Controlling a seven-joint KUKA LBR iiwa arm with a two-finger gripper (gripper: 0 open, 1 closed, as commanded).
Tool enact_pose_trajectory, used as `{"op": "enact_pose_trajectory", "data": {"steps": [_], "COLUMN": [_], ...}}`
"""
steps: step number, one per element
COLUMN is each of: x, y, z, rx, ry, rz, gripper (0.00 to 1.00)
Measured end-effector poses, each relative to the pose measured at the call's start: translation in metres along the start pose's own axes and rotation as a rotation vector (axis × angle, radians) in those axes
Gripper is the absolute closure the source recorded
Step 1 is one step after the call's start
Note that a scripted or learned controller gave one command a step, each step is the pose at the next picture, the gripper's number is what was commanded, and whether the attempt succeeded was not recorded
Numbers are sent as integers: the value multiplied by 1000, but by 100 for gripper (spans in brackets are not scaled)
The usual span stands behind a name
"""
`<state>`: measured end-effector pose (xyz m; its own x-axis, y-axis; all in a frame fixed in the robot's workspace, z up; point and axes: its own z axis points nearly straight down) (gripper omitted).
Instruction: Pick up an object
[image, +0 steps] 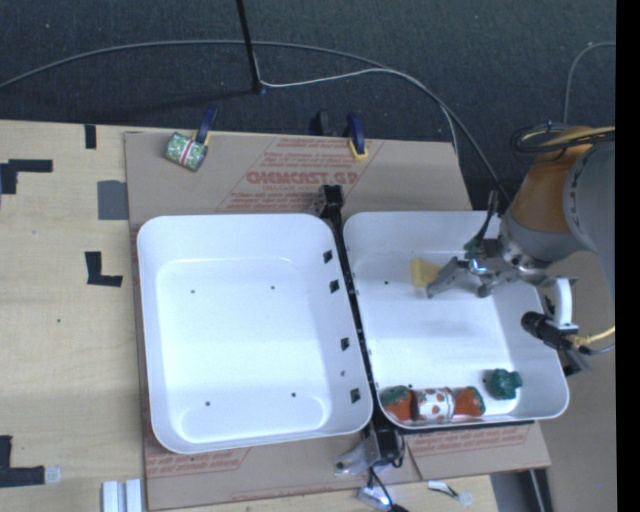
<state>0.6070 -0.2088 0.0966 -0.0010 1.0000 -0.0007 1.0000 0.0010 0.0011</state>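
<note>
In the right bin (455, 335), a pale yellow wedge (424, 270) lies near the back wall. My gripper (459, 288) hovers just right of it, open, with nothing between its fingers; the left fingertip (436, 288) is close beside the wedge. Along the bin's front wall lies a row of small items: a red and green piece (398, 402), a white and red can (433, 404) and an orange piece (468, 402). A dark green lump (502, 381) sits at the front right corner.
The left bin (240, 330) stands beside the right one, split from it by a black divider with clips (345, 300). A small green box (186, 150) and blue clamps (353, 130) lie on the cardboard behind the bins. A cable (420, 85) arcs overhead.
</note>
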Motion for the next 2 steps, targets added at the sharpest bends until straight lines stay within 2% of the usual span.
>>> {"op": "enact_pose_trajectory", "data": {"steps": [1, 2], "x": [30, 59], "y": [54, 47], "z": [12, 11], "rx": [-1, 0], "ry": [0, 0], "rz": [-2, 0], "gripper": [0, 0]}}
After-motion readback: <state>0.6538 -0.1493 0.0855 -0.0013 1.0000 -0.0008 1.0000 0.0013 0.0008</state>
